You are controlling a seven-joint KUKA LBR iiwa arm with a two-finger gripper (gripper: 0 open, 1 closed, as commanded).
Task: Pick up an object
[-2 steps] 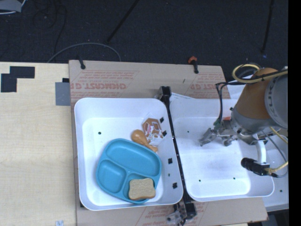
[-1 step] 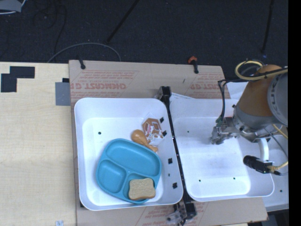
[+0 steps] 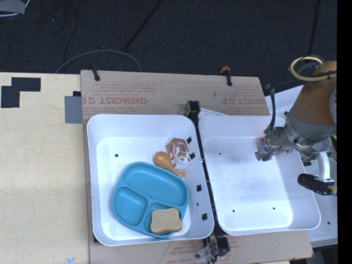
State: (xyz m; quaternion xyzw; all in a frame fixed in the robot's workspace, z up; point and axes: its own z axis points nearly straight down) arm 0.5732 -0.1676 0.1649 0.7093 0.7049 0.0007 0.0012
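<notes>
The left bin [image 3: 102, 147] holds a blue divided plate [image 3: 144, 194] with a tan slice of bread [image 3: 165, 220] lying in its front right compartment. Just behind the plate lie a tan drumstick-shaped piece [image 3: 165, 161] and a small clear packet with a brown-and-white item [image 3: 178, 150]. My gripper [image 3: 265, 150] hangs over the back right part of the right bin [image 3: 247, 197], far from all these objects, and nothing shows in it.
A black divider [image 3: 199, 164] runs between the two bins. The grey arm with its orange band [image 3: 316, 100] stands over the right bin's far right edge. Cardboard [image 3: 165, 95] lies under the bins, and a light wooden bench top [image 3: 38, 164] extends to the left.
</notes>
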